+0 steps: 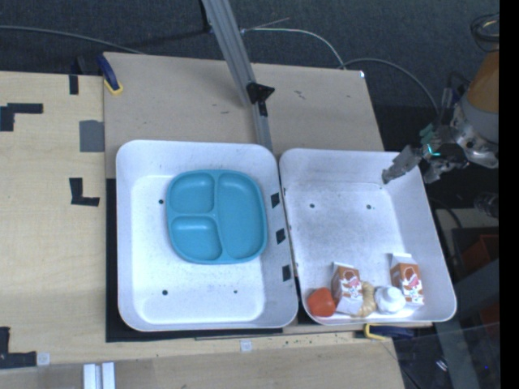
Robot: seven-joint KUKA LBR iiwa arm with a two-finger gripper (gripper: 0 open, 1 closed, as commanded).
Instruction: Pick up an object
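Well apart: cartons, fingers.

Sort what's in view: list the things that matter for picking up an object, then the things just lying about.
For the job:
gripper, above the right bin's far right corner
right bin
two small cartons
orange ball
white bottle

Lying about:
left bin
blue divided plate

A blue divided plate, an orange ball, red-and-white cartons, white bins.
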